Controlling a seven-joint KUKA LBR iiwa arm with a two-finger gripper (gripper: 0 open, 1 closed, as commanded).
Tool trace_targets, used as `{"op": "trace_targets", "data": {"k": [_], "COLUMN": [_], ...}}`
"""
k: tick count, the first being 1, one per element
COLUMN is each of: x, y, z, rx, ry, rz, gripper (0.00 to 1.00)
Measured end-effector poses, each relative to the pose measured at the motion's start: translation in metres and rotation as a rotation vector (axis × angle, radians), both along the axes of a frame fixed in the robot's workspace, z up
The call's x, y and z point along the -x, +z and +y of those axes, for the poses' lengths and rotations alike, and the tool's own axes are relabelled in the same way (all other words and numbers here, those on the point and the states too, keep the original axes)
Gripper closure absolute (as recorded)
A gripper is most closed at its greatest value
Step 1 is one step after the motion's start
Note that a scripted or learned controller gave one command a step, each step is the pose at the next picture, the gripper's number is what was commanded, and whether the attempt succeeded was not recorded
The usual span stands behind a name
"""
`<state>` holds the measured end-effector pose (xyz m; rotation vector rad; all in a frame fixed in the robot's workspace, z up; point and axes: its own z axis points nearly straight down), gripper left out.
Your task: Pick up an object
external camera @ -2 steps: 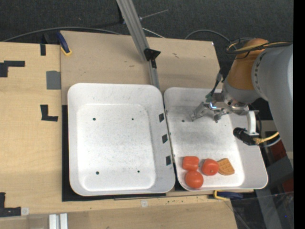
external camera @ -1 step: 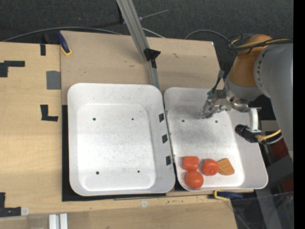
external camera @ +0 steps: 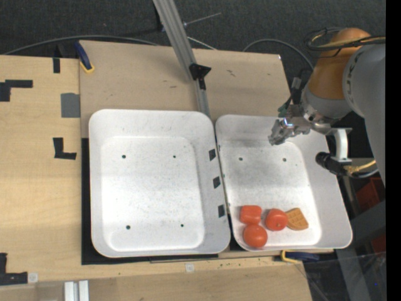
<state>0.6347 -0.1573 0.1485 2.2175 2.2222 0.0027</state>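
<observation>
Three red tomato-like objects lie at the near end of the right bin [external camera: 294,168]: one [external camera: 250,214] on the left, one [external camera: 276,219] in the middle, one [external camera: 255,236] closest to the front rim. An orange-brown piece [external camera: 297,219] lies just right of them. My gripper [external camera: 279,134] hangs over the far right part of the same bin, well away from these objects. Nothing shows between its fingers.
The left bin [external camera: 150,180] sits beside the right one, with black clips [external camera: 217,182] along the shared edge. A slanted metal pole [external camera: 182,39] rises behind the bins. Cables run near the arm at the right.
</observation>
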Motion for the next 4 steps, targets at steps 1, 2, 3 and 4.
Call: {"op": "trace_targets", "data": {"k": [1,2,3,4], "x": [0.0,-0.004,-0.008,-0.011], "y": [0.064,0.123,0.114,0.117], "z": [0.0,-0.008,0.035,0.086], "rx": [0.001,0.002,-0.001,-0.002], "ry": [0.0,0.0,0.003,0.004], "rz": [-0.003,-0.004,0.004,0.004], "gripper": [1.0,1.0,1.0,1.0]}}
